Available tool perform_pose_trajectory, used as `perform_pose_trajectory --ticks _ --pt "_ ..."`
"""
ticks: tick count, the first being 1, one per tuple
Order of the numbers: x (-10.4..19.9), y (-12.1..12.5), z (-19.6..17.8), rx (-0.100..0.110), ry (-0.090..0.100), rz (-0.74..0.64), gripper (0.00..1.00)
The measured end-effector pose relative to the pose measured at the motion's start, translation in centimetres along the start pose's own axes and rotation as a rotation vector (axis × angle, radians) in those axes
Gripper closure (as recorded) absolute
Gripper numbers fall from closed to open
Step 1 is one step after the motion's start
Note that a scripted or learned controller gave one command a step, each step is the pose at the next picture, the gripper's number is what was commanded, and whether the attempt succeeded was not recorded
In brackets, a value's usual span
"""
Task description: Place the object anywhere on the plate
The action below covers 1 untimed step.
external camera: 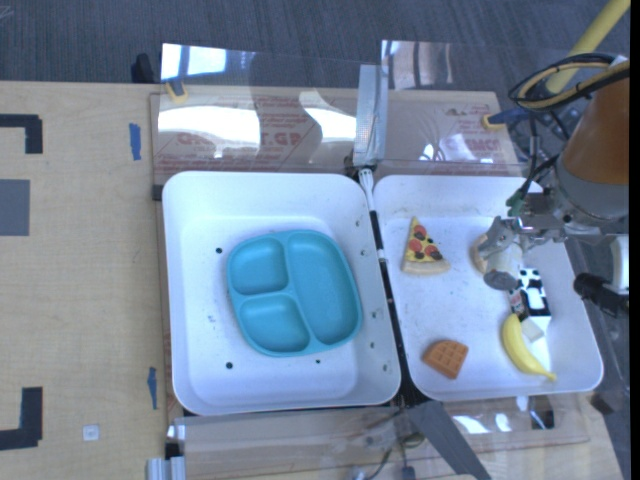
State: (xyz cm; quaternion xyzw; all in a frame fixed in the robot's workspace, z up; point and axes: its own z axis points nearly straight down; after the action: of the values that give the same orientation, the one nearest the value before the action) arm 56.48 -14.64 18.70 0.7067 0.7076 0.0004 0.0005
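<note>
The blue plate (293, 292) lies in the middle of the left bin (190, 208), its three compartments bare, so the target is open to a drop from above and nothing needs clearing first. All the candidate things sit in the right bin (460, 203), well apart from the plate: a pizza slice (424, 247) near the dividing wall, a waffle (445, 357) toward the front edge, and a banana (524, 347) by the right front corner with a small black-and-white block (531, 294) just above it. The arm reaches in over the right side of that bin, and the claw (500, 253) hangs low there, between the pizza slice and the block. A pale, rounded shape shows at its tip, but I cannot tell whether that is a piece being pinched or part of the claw itself, nor whether it is spread or pressed together. Judging by that position, the work is at the picking stage: nothing is on the plate yet, and the carry across the divider to the left bin is not yet done.
</note>
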Motion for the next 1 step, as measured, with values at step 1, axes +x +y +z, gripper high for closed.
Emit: perform_pose_trajectory --ticks 1 --pt "5.89 7.64 5.37 0.005 0.002 -0.006 1.0"
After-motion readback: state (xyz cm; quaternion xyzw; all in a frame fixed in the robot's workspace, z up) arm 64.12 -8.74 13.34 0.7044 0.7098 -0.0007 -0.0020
